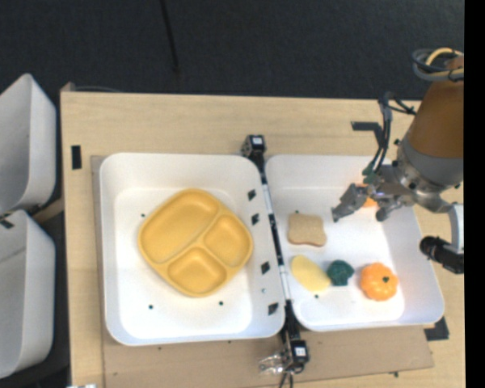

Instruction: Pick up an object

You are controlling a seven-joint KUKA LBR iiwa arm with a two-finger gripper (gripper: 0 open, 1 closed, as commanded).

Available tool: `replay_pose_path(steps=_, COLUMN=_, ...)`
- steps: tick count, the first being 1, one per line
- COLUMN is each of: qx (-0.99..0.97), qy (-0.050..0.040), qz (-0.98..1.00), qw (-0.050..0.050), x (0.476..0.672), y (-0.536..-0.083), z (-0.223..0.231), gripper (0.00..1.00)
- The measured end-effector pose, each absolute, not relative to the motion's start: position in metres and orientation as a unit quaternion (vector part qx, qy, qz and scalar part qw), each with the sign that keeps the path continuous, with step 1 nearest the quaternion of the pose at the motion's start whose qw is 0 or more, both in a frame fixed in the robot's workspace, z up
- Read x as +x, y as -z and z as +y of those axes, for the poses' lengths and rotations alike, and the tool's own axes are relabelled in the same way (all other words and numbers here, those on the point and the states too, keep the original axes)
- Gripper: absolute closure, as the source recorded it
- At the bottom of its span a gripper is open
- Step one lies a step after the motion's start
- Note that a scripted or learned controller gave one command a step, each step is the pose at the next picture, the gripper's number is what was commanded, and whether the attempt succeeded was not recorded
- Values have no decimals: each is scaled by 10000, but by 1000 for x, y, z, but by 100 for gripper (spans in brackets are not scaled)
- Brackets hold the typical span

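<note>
One fixed camera, high over the bench

It looks down at a slant from well back, taking in both white bins (113,217) side by side, the bench (170,120) edges, and the arm (436,136) entering from the right.

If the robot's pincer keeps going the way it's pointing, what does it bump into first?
Probably the slice of bread. The pincer points left and down in the camera view, toward that slice on the right bin. Its height above the bin is hard to judge, so it might touch the floor first.
</note>
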State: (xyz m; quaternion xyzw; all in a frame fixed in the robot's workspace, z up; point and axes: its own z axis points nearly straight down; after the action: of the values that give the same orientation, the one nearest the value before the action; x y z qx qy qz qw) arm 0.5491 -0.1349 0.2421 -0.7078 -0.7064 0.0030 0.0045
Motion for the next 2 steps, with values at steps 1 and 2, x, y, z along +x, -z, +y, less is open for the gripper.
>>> replay_pose_path(steps=1, qx=-7070, qy=2, qz=-7072, qw=0, x=551, y=-248, z=-135, gripper=0)
replay_pose_path(steps=2, qx=-7078, qy=-12, qz=-7064, qw=-1, x=549, y=-205, z=-131, gripper=0)
